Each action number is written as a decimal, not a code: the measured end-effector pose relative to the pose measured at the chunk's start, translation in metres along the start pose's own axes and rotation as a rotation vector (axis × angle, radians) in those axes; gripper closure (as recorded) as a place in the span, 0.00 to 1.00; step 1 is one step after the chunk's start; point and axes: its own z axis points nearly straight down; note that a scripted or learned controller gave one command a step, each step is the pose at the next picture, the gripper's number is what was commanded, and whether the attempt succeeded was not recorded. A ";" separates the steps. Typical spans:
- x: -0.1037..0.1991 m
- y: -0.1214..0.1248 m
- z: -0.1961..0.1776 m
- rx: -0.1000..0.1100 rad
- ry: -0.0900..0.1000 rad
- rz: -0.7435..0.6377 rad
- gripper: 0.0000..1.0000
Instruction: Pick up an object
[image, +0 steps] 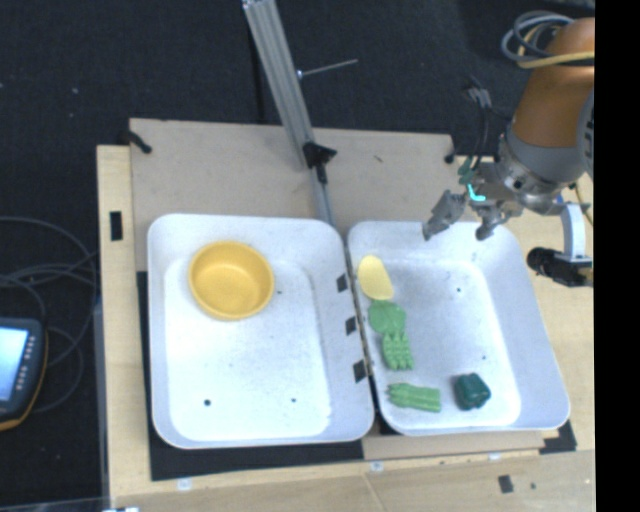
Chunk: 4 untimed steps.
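Two shallow white bins sit side by side on the bench, touching along their inner edges. The left bin (180, 400) holds a single yellow bowl (232, 280), upright, resting in its upper left part, with bare speckled floor all around it. The right bin (520, 330) holds everything else, and most of it is crowded along the left wall. Nearest the top lies a pale yellow piece (375, 278), rounded and smooth. Just below it, touching or nearly so, is a green ridged piece (388, 320), and right under that a second green ridged piece (398, 351); I cannot tell whether those two are joined or merely lie against each other. Further down, near the front wall, a longer green piece (414, 398) lies on its side, and just beside it to the right sits a dark green block (472, 391). The rest of the right bin's floor is bare white. The arm comes in from the right, orange band above the wrist, and its gripper (463, 224) hangs over the upper edge of the right bin, fingers spread apart with nothing between them, well apart from all the pieces below.
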 end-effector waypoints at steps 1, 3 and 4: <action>0.000 0.000 0.000 0.000 0.000 0.000 0.00; -0.008 0.002 0.088 0.003 -0.001 0.001 0.00; -0.017 -0.003 0.145 0.005 0.000 0.001 0.00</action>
